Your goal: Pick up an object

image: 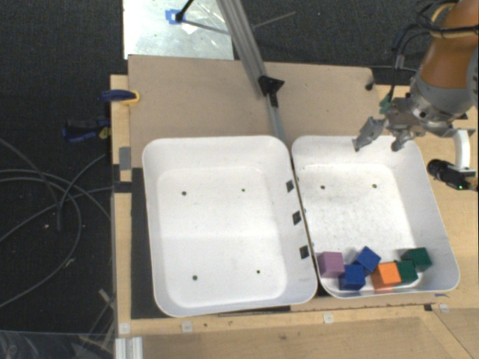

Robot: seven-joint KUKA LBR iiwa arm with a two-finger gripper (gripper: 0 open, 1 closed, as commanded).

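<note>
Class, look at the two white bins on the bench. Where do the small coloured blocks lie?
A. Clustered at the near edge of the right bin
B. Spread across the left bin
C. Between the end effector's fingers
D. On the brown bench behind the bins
A. The coloured blocks sit bunched together along the near edge of the right bin, while the end effector is over that bin's far rim, apart from them.

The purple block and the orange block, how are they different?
The purple block is purple; the orange block is orange. The purple block sits at the left end of the cluster, nearest the divide between the bins; the orange block sits further right, beside the green blocks. Both are small cubes resting in the right bin, along its near edge.
</note>
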